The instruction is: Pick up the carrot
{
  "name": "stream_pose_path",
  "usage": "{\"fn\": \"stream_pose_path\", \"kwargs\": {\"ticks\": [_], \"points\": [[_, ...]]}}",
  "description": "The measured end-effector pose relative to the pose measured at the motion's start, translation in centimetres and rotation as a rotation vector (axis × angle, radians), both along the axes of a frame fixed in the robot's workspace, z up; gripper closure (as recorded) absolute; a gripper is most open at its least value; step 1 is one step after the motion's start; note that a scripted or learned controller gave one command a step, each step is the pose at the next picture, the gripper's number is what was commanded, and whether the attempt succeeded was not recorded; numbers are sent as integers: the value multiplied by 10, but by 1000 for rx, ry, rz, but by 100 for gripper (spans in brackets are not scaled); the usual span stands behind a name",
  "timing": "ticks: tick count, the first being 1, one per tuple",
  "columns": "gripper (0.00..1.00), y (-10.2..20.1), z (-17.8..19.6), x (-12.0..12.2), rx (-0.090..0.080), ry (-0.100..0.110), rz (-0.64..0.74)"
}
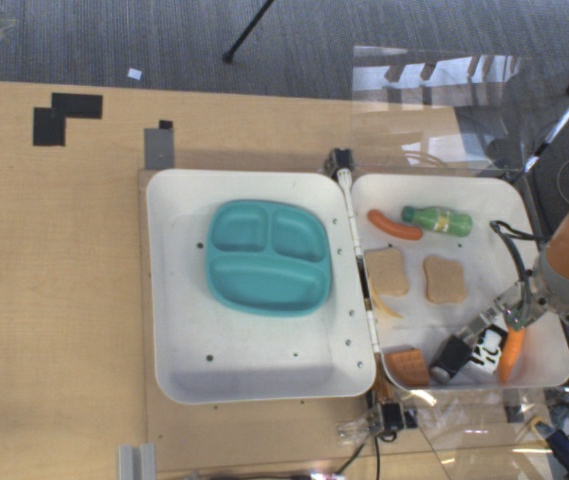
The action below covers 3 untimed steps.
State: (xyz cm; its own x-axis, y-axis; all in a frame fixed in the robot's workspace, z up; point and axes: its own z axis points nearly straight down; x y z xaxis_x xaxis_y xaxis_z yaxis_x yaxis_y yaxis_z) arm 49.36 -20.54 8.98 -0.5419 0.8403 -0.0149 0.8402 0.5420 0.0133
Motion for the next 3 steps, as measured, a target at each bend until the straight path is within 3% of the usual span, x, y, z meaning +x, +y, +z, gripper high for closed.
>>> {"fn": "stream_pose_path", "kwargs": {"ticks": [1, 2, 3], "points": [[0, -1, 0, -1, -6, 5, 409], [100, 1, 13, 3, -6, -4, 404], [100, 76, 1, 45, 4, 7, 206]]}}
